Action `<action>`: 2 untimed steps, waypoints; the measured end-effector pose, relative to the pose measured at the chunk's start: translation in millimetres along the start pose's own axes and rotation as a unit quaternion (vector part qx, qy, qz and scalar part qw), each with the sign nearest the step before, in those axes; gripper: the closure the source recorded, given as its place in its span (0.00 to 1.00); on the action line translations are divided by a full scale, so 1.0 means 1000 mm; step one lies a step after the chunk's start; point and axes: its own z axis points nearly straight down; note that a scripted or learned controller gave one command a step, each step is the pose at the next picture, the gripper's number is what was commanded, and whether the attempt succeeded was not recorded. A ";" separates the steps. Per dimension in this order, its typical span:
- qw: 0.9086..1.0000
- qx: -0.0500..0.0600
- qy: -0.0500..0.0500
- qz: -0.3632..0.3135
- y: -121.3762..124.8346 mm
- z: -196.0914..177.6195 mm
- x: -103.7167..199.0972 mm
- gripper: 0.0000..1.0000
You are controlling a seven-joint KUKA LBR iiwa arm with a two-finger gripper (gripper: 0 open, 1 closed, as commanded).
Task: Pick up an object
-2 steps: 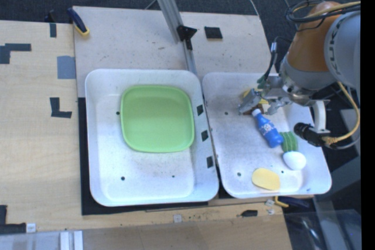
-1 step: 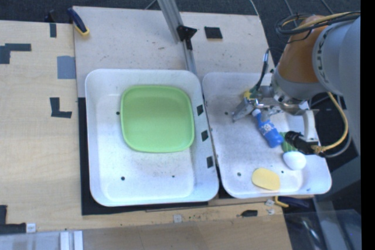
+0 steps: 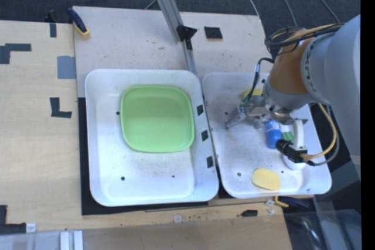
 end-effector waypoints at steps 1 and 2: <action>1.000 -0.002 0.000 0.000 0.001 -0.013 -0.001 1.00; 1.000 -0.003 0.000 0.000 -0.002 -0.074 0.001 1.00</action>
